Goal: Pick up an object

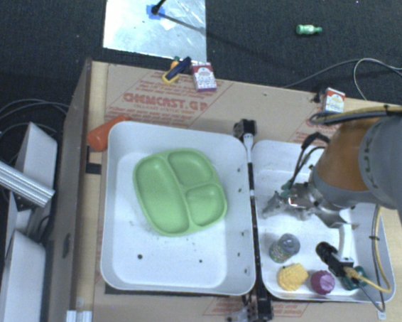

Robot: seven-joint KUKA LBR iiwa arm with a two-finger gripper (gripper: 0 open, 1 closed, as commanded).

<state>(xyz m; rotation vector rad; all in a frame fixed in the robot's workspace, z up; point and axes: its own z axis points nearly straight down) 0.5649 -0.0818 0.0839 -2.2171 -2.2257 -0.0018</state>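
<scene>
Arm enters from right, bulky wrist hiding much of right bin [279, 161]. Gripper [282, 204] low over right bin, partly masked by cables; its state: cannot tell. Grey can [285, 247], yellow corn-like item [293, 277], purple piece [322, 281] lie near bin's front edge. Green divided plate [179, 191] sits in left bin [175, 268].
</scene>
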